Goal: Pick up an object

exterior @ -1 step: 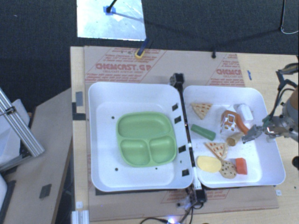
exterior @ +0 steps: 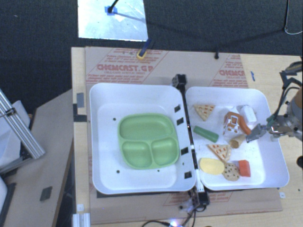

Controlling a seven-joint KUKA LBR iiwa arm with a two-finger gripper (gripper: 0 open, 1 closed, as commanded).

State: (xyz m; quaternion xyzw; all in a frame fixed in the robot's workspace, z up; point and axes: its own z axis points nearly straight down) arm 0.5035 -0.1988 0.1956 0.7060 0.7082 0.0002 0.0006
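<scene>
The green stick lies in the right bin, its long axis running upper-left to lower-right. The gripper hovers right of it; finger spread cannot be told.

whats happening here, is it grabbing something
Not yet, by the look of it. The arm's end effector reaches in from the right over the right bin, close to a small white and orange carton, with nothing visibly held. Toy food pieces lie scattered in that bin. The left bin holds a green divided plate.
</scene>
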